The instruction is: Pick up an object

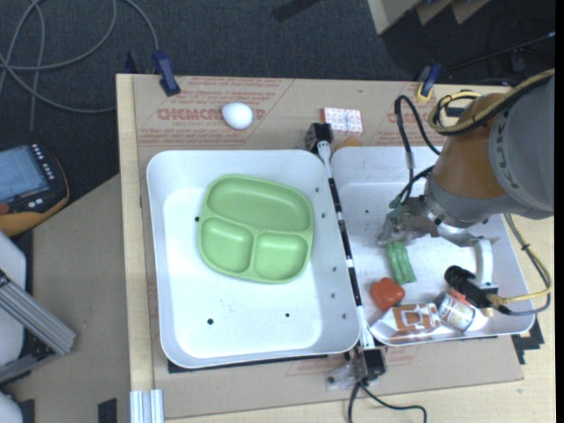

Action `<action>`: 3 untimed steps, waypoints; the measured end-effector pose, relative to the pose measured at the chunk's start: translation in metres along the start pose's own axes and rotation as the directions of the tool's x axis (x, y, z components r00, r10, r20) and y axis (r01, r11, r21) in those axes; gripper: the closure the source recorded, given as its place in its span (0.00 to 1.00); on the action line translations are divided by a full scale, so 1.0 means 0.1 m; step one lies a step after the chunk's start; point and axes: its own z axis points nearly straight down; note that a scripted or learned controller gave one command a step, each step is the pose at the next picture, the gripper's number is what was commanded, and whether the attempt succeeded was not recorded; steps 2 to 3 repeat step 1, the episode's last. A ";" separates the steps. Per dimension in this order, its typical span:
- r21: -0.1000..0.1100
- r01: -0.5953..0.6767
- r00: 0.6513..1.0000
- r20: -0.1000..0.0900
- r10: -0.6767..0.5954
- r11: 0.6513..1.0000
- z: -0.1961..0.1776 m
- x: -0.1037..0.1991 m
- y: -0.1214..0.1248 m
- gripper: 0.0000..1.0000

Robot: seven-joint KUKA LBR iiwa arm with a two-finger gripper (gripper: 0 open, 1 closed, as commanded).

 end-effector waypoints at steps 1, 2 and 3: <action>0.000 0.001 1.000 -0.001 -0.001 1.000 -1.34 0.54 -0.34 1.00; 0.000 0.001 1.000 -0.001 -0.001 1.000 -1.34 0.54 -0.34 1.00; 0.000 0.001 1.000 -0.001 -0.001 1.000 -1.34 0.54 -0.34 1.00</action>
